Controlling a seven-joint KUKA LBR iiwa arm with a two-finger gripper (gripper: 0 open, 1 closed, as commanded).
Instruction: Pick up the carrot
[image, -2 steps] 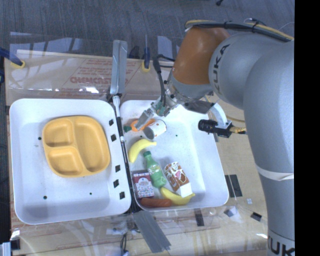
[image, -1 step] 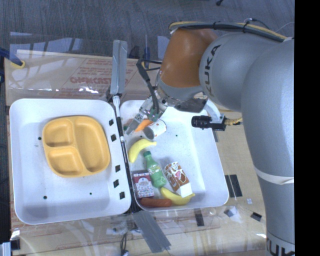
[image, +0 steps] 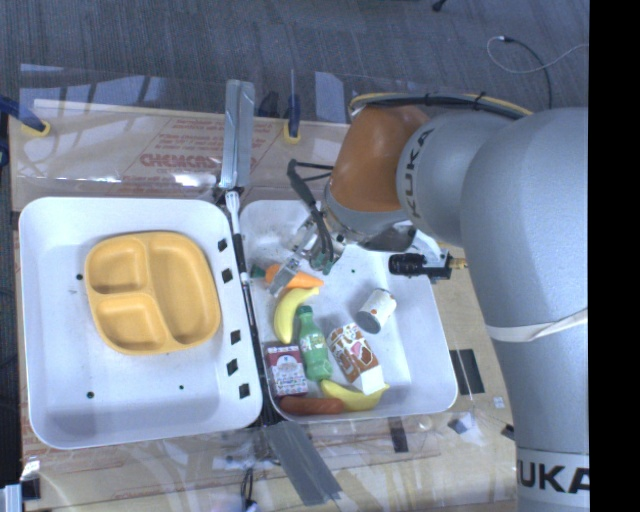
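Orange against white plastic, the carrot (image: 298, 281) lies in the upper left part of the right bin (image: 432, 372), just above a yellow banana (image: 287, 312). The KUKA arm (image: 520, 230), grey with an orange band (image: 372, 160), reaches in from three o'clock, and its gripper (image: 300, 262) hangs directly over the carrot's upper end; whether the jaws stand wide, narrow or closed on anything cannot be told from this angle. At six o'clock from the carrot stands a green bottle (image: 313, 345), flanked by a red carton (image: 286, 370) on its nine o'clock side and a patterned snack packet (image: 354, 355) on its three o'clock side. A white cup (image: 375, 309) lies on its side toward four o'clock. A second banana (image: 352, 395) rests along the bin's lower edge. On the worktop's left, the left bin (image: 50, 400) carries a yellow divided tray (image: 152, 292).
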